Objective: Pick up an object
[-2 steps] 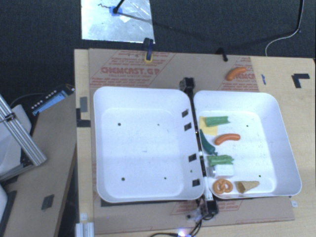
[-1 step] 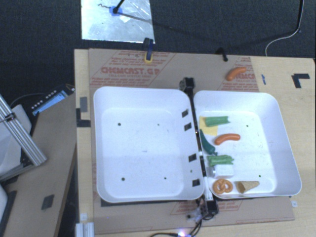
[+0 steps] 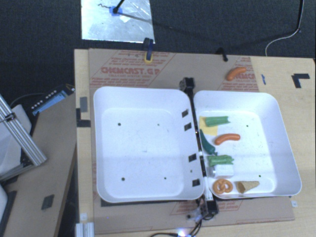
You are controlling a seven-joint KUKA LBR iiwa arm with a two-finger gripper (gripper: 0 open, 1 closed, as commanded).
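Scanning rightward, we pass the left bin [image 3: 143,147]; in the right bin [image 3: 276,147] we find a toy sausage [image 3: 227,138] lying near centre, long axis roughly left-right, right end tilted slightly up; gripper state we cannot tell

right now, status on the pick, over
Nothing picked yet. Sausage, green beans, pretzel lie in right bin. Second sausage lies outside on bench. Nothing blocking them.

Orange sausage [image 3: 227,138] — lying flat, mid right bin [image 3: 276,132], near green pieces [image 3: 216,120]
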